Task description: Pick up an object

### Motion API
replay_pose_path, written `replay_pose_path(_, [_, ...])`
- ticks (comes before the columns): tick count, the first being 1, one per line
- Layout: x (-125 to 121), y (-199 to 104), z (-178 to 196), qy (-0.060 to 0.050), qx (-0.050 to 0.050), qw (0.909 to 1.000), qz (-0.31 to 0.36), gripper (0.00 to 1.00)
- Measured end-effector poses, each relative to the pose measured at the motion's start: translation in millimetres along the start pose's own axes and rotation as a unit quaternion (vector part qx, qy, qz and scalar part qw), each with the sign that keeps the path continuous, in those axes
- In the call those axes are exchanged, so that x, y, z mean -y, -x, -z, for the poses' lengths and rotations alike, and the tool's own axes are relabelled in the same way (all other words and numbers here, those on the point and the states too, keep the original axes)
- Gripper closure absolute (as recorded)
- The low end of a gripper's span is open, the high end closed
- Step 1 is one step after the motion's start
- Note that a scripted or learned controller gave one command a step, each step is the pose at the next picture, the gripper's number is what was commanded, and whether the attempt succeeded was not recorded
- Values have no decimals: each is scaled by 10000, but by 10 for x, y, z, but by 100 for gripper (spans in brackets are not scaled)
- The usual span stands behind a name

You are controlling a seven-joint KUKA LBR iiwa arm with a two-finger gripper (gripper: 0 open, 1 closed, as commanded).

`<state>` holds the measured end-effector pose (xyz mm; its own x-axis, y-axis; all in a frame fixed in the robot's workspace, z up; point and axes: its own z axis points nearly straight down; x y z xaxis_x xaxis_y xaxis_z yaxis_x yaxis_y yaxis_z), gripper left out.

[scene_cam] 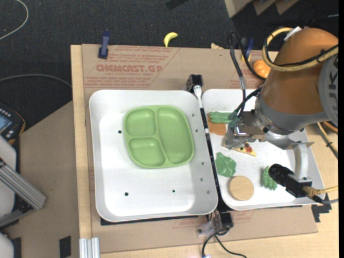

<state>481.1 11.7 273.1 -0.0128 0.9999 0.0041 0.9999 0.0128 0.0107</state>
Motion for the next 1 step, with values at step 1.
replay_pose_path(1, [-16, -808, 1153, 24, -10, 10000, -2, 100])
